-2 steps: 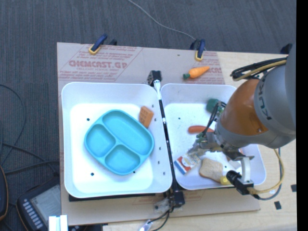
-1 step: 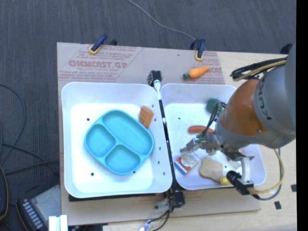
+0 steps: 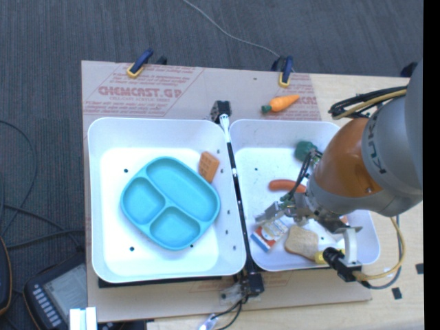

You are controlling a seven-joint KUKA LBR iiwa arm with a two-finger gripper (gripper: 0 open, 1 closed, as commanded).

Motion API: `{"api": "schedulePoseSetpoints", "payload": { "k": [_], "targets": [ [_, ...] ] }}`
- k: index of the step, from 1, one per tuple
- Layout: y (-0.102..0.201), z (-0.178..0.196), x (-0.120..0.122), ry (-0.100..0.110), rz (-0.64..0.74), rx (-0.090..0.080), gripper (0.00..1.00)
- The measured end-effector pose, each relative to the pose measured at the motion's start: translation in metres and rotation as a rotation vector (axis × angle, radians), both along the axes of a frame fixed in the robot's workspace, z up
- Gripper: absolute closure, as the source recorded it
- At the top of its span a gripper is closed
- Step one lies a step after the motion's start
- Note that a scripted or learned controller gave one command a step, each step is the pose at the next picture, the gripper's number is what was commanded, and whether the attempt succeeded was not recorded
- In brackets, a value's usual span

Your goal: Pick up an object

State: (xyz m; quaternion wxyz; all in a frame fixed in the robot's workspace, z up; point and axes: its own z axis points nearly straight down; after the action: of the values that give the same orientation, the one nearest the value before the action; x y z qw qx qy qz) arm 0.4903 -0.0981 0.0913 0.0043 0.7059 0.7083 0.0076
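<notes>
Worktop (image 3: 172, 91): pale board printed with red lettering, held at its far edge by two clamps, one with a yellow and blue grip at the left (image 3: 140, 62) and one at the right (image 3: 284, 71). A toy carrot (image 3: 281, 104) lies on the board just beyond the right bin, near the right clamp. A thin cable (image 3: 213, 19) runs across the dark grey carpet (image 3: 69, 19) to that clamp. A black device (image 3: 51, 295) sits on the floor at the lower left corner.
</notes>
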Motion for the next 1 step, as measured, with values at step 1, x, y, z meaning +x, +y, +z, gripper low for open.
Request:
{"api": "schedulePoseSetpoints", "payload": {
  "k": [1],
  "targets": [
    [-0.0013, 0.0124, 0.0021, -0.006, -0.001, -0.002, 1.00]
  ]
}}
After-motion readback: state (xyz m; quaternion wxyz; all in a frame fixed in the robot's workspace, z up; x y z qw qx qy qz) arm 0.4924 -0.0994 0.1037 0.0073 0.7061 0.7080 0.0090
